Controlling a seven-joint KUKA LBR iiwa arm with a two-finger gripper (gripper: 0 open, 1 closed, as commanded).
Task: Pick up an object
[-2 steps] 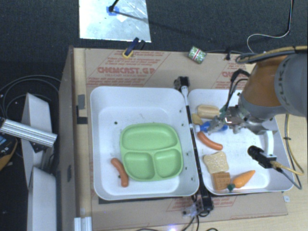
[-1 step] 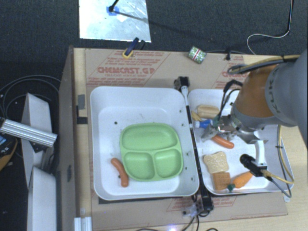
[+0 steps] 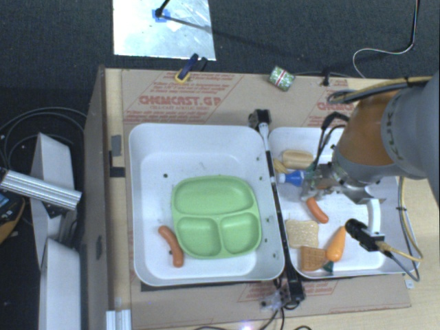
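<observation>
- The arm (image 3: 385, 136) reached in from the right, its grey and orange bulk hanging over the far right part of the right bin (image 3: 395, 267).
- The gripper (image 3: 317, 184) sat low in that bin, just above a small sausage (image 3: 317, 210) lying at a slant near the bin's middle; how the tool stood I could not tell, the wrist hid it.
- Near the right bin's far left corner lay a bread roll (image 3: 297, 159), with a blue-tipped piece (image 3: 291, 179) just beside it.
- Toward the near edge lay two crackers (image 3: 302, 232) and a carrot (image 3: 335, 245), close together.
- In the left bin (image 3: 148, 150) a green divided plate (image 3: 215, 215) lay toward the near right side, and a second sausage (image 3: 172, 245) rested by the near left corner, just beside the plate.
</observation>
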